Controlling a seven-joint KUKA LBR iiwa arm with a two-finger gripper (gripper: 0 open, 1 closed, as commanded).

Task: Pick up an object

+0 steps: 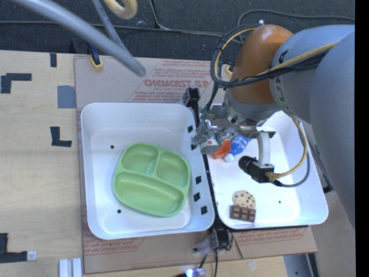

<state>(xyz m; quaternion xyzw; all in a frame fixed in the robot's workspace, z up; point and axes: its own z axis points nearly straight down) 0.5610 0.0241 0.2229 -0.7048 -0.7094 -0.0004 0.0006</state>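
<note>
A: Report the arm position.
B: The grey arm (311, 79) reaches in from the right. Its orange band (259, 62) sits above the right bin (300, 209). The pincer (222, 137) is low over that bin's upper left area, close to the wall shared with the left bin (95, 154).

A: State of the pincer?
B: Cannot tell. The wrist body and cabling cover it from above.

A: Location of the objects?
B: An orange and blue object (229, 149) lies directly under the pincer on the right bin's floor; contact cannot be confirmed. A round cookie (244, 199) and a brown chocolate bar (243, 213) lie touching each other near the same bin's front edge, well apart from the pincer.

A: Left bin contents?
B: A green divided plate (153, 179), lying flat near the centre.

A: Support surface?
B: Both bins rest on a cardboard sheet (167, 77) on the bench (34, 172).
</note>
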